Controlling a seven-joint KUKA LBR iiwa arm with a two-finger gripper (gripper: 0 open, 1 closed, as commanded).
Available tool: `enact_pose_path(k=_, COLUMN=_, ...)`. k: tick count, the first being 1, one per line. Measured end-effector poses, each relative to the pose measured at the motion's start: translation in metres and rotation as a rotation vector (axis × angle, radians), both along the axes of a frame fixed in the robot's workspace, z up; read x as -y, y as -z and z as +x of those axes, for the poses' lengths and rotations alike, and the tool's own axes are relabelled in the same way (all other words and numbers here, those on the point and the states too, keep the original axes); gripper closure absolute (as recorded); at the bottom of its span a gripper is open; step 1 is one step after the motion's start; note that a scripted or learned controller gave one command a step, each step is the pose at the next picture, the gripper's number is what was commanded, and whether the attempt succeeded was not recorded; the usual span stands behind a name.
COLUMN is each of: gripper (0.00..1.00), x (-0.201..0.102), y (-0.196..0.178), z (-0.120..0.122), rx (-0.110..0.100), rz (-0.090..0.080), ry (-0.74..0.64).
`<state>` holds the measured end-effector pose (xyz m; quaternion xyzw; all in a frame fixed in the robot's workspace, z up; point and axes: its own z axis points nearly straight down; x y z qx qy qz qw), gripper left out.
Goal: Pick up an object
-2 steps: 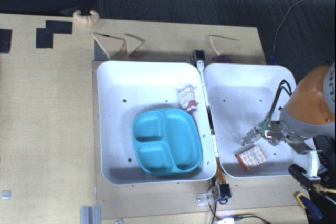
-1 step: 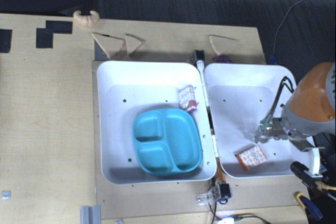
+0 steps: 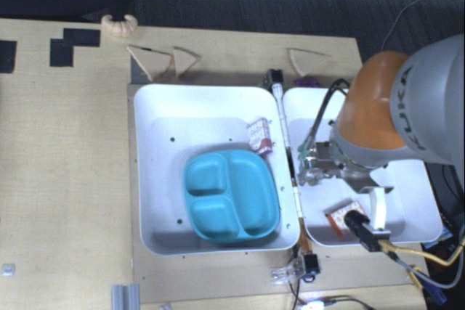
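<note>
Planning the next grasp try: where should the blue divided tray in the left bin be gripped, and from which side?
Probably the blue divided tray by its raised outer rim, from above. It lies flat in the left bin, so only the rim or the ridges between compartments stand up enough to pinch. The upper-left edge has bare floor beside it.

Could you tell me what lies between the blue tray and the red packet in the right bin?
The camera view shows the bins' adjoining rims between blue tray and red packet.
</note>
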<state>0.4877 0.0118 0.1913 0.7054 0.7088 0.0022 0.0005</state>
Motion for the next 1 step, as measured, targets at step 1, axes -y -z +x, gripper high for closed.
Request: enact_pose_path(k=1, gripper=1.00, x=0.0634, y=0.0071, z=0.0005, rx=-0.002, rz=-0.003, ry=0.002)
